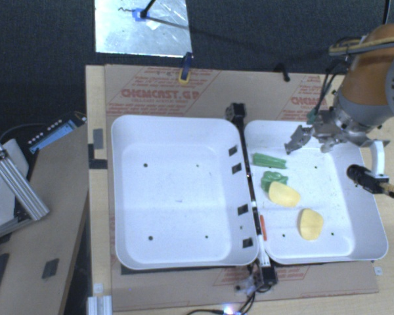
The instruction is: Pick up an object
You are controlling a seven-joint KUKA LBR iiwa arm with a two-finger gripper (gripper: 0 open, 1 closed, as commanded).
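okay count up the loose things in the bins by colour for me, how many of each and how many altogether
Green: 2, a long piece and a curled piece, both in the right bin.
Yellow: 2, one touching the curled green piece, one nearer the front.
Total: 4.

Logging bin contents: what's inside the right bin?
The right bin holds two green pieces and two yellow pieces. The gripper hangs over its far part, and the arm covers its far right corner.
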